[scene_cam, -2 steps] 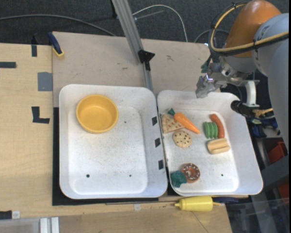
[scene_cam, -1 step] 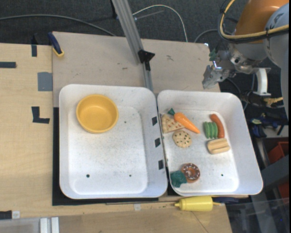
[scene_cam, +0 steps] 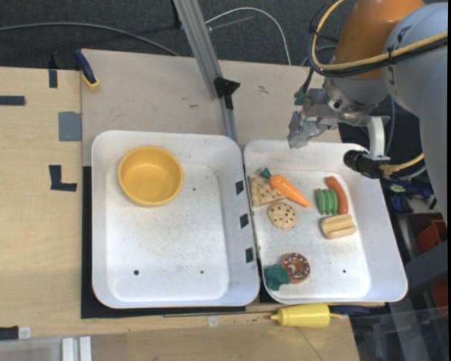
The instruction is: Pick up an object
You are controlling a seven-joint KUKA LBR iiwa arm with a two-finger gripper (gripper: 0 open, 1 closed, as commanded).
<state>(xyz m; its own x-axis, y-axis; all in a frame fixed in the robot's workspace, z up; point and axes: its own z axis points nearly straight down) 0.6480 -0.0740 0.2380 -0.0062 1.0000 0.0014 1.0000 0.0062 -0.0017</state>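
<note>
candidate objects all sit in the right bin: a toy carrot lying aslant across a cracker near the bin's upper left, a cookie just below them, a green piece touching a sausage toward the right side, a bread roll just beneath those, and a donut touching a dark green piece near the front edge. the left bin holds a yellow bowl in its upper left corner. a yellow bottle lies on the bench just outside the right bin's front rim. the gripper hangs over the back rim of the right bin, apart from every item, nothing between its fingers; cannot tell from this angle whether it is spread or closed. judgement: approach step, no grasp made yet. nearest target is the carrot, just forward of the gripper. next move calls for travelling forward over one item, aligning the fingers across its narrow side, then descending. carrot rests partly on the cracker, so a low descent risks catching both.
</note>
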